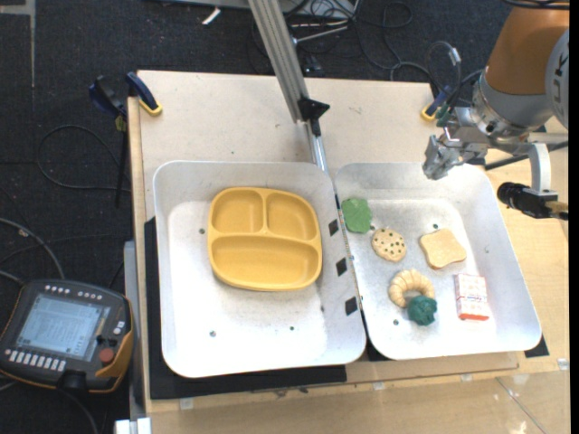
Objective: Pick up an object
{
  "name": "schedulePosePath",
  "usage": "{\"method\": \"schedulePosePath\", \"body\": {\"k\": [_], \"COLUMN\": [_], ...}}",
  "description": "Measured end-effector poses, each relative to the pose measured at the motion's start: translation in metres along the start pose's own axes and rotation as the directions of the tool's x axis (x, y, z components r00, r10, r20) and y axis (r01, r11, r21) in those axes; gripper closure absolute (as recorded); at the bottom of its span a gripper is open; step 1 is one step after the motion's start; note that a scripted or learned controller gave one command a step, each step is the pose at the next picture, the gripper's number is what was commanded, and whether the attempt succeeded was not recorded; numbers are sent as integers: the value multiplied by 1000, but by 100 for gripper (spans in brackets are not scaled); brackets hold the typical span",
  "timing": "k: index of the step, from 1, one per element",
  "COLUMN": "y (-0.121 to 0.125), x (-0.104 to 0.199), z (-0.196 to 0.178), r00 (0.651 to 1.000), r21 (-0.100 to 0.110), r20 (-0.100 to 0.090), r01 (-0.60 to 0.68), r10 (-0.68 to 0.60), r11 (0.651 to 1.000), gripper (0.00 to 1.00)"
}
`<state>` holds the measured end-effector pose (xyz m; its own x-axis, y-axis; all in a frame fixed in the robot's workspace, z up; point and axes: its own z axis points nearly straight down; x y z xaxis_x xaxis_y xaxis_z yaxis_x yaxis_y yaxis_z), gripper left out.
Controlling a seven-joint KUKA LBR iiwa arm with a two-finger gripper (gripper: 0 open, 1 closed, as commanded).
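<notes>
Five small objects are seen lying in the right bin (pixel 507 242), none of them held. A green leafy piece (pixel 356 214) is placed near the bin's left wall, close to the seam between the two bins. Just to its lower right a round speckled cookie (pixel 389 244) is found, and further right a tan slice of toast (pixel 442 248) is laid flat. Below these a pale croissant-shaped piece (pixel 410 285) is set, with a dark teal lump (pixel 422 309) touching its lower end. A small white and red carton (pixel 471 297) is positioned near the bin's right side, apart from the others.

The hand (pixel 438 165) is held above the far rim of the right bin, well apart from all of the objects. Nothing is seen between its fingers; whether they are spread or closed cannot be told from this view. Above it the grey wrist and the orange band (pixel 529 39) of the arm are seen at the upper right.

In the left bin (pixel 181 333) a yellow divided plate (pixel 265 239) with three compartments is laid flat. Both bins are carried on a light surface (pixel 226 116). A metal pole (pixel 282 43) is slanted across the far side. A teach pendant (pixel 59 333) is seen on the dark floor at the lower left.
</notes>
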<state>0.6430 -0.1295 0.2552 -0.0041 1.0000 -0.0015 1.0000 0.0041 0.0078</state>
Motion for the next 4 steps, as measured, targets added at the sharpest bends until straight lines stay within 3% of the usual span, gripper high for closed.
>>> {"method": "schedulePosePath", "body": {"k": [1,4], "y": [2,-67], "x": [0,144], "z": [-38,-19], "r00": [1000,1000], "r21": [1,11], "r20": [0,-3], "r01": [0,4], "r10": [0,-4], "r11": [1000,1000], "gripper": [100,100]}}
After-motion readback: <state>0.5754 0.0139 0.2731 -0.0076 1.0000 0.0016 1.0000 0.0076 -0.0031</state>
